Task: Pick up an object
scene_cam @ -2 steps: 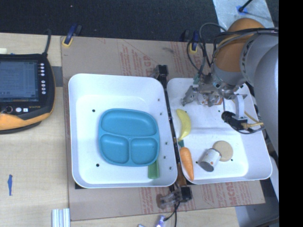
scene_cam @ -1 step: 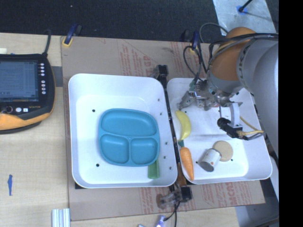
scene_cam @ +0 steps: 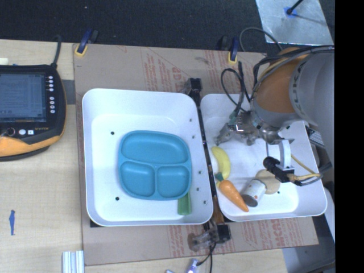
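Gripper [scene_cam: 239, 131] low in the right bin [scene_cam: 310, 206], above the banana [scene_cam: 221, 161]; its opening cannot be told

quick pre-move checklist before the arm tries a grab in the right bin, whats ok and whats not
1. Gripper is over the right bin: ok, it sits near the bin's upper left part.
2. Fingers open or shut: cannot tell, the wrist hides them.
3. Anything between the fingers: cannot tell.
4. Targets available: ok, a banana, a carrot and a small cylinder lie in the right bin.
5. Targets separated: not ok, the carrot touches the cylinder and its top end sits close under the banana.
6. Left bin contents out of the way: ok, the blue divided plate and green block stay across the divider.
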`<action>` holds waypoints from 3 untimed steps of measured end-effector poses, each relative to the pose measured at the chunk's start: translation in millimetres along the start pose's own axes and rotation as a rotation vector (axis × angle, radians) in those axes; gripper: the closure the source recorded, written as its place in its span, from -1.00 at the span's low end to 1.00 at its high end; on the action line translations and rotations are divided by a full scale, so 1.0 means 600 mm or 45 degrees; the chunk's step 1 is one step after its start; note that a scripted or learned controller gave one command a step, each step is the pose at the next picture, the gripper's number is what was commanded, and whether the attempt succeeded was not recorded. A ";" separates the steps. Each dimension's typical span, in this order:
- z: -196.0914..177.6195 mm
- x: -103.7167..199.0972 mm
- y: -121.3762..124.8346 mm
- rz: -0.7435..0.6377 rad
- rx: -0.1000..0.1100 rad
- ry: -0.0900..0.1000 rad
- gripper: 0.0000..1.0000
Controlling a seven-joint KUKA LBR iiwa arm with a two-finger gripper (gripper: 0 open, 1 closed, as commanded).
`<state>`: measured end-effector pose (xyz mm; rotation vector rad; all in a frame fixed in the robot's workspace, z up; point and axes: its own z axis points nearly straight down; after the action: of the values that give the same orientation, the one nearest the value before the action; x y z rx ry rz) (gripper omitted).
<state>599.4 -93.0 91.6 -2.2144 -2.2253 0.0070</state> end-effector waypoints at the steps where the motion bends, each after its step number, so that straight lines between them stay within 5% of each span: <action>1: 0.001 -0.105 -0.140 0.001 -0.001 0.000 -1.00; 2: -0.137 -0.199 0.094 0.001 -0.006 0.001 -1.00; 3: -0.123 -0.109 0.094 -0.001 0.000 0.003 -1.00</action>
<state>656.2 -158.1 165.0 -2.2129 -2.2249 0.0041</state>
